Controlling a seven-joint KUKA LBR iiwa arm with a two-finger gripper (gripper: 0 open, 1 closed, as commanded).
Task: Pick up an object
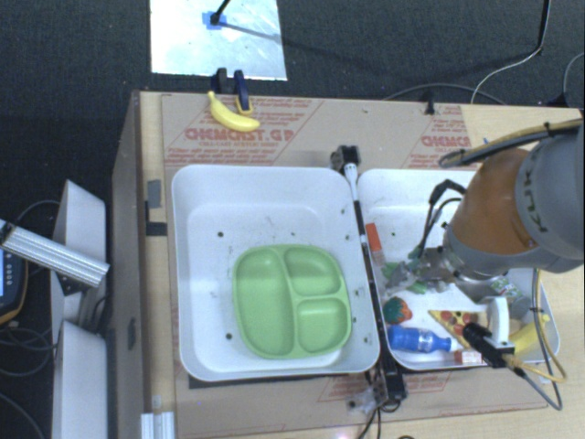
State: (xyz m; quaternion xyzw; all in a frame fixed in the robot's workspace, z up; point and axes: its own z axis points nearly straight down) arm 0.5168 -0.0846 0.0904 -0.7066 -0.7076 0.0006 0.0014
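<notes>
Gripper (422, 273) is being held low in the right bin (402, 199), over small clutter near a blue bottle (419, 340); grip state cannot be told.

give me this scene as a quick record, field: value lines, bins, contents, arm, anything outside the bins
left bin: holds a green divided plate
right bin: cluttered at the near end; blue bottle, slice-shaped item, small green and orange object, other bits too small to name
arm: reaches in from the right, wrist low over the right bin
gripper: down among the clutter, finger state hidden, nothing seen held
outside bins: banana on the bench's far edge
</notes>
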